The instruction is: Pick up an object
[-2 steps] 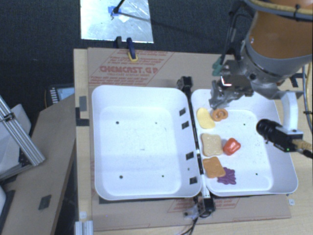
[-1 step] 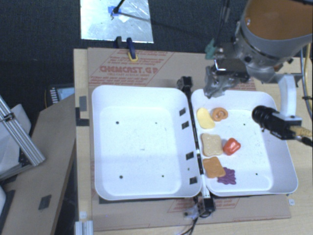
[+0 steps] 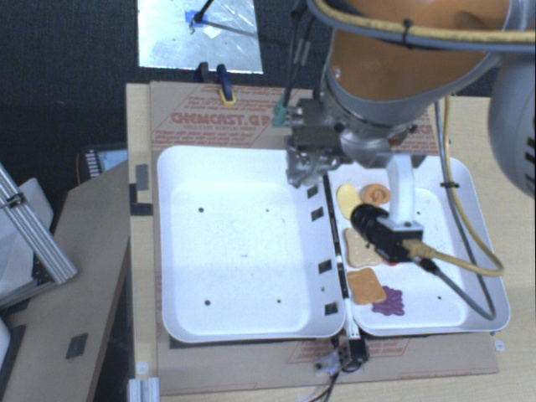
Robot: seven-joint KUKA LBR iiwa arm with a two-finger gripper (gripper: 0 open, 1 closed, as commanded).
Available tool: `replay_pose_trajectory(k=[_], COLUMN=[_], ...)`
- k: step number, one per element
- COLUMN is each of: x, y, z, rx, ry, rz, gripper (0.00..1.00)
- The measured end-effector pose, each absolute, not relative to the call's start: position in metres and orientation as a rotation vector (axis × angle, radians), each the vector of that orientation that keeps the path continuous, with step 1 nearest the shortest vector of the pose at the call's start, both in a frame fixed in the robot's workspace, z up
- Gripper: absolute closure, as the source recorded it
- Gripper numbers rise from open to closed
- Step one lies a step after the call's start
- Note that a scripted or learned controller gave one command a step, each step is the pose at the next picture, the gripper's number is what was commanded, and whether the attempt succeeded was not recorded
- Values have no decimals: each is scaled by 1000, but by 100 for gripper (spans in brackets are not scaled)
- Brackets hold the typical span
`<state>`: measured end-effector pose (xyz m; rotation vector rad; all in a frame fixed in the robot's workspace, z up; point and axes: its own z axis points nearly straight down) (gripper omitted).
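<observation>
My gripper (image 3: 303, 174) hangs over the rim where the two bins meet, at the back of the right bin (image 3: 469, 224). Several small toy foods lie in the right bin's left half: a yellow piece (image 3: 347, 198) and an orange round piece (image 3: 375, 194) just right of the gripper, a tan toast slice (image 3: 360, 251) partly hidden by the robot, an orange square cracker (image 3: 366, 286), and a purple bunch of grapes (image 3: 389, 303) near the front. None of them is seen in the gripper.
The left bin (image 3: 167, 224) sits beside the right one, with black clips (image 3: 322, 266) along the shared rim. Cardboard (image 3: 218, 117) lies under both bins. A foil sheet (image 3: 199, 23) is behind the bench, and a metal frame (image 3: 33, 241) at far left.
</observation>
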<state>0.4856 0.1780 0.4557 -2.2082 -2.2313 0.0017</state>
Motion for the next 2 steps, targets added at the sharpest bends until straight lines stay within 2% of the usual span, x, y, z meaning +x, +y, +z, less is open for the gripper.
replay_pose_trajectory(k=[1, 2], x=[524, 622], y=[237, 233], z=[512, 535], rx=[-2214, -2226], ry=[-2232, -2223], rz=[-14, -10], gripper=[100, 100])
